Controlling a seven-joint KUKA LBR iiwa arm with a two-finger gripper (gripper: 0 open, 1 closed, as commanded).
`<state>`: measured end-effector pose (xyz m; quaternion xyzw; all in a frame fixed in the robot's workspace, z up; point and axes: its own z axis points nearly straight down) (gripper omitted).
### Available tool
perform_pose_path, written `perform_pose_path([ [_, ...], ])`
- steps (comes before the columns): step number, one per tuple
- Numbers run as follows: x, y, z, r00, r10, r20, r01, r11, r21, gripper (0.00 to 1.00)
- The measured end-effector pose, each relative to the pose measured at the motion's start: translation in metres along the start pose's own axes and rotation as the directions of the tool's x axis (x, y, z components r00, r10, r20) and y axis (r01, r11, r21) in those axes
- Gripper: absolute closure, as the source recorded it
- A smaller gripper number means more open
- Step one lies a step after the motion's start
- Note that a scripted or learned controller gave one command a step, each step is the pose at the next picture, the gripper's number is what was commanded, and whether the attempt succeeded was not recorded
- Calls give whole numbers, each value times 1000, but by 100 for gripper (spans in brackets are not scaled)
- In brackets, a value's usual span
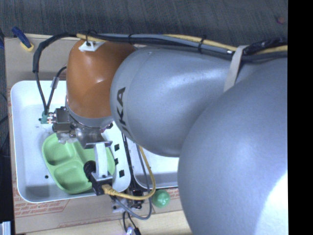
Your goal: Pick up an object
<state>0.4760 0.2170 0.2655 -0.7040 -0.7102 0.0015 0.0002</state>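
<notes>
Hanging over the white bin (24, 131): the gripper (80, 140), open or closed cannot tell. Green tray (66, 173), glossy moulded plastic, rounded, two hollows, lies flat in the bin's near-left part, long axis slanting far-left to near-right. Small green ball (161, 198) sits just outside the near rim.

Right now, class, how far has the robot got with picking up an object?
Done: nothing lifted; the light green two-compartment plastic tray lies flat in the shallow white bin. In hand: the wrist of the grey arm is low over the tray's right side. Left: a grasp and lift.
</notes>
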Motion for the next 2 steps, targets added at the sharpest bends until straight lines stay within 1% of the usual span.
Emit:
perform_pose_path([
  [2,2,1,-20,1000,-14,-2,14,1000,-4,100],
])
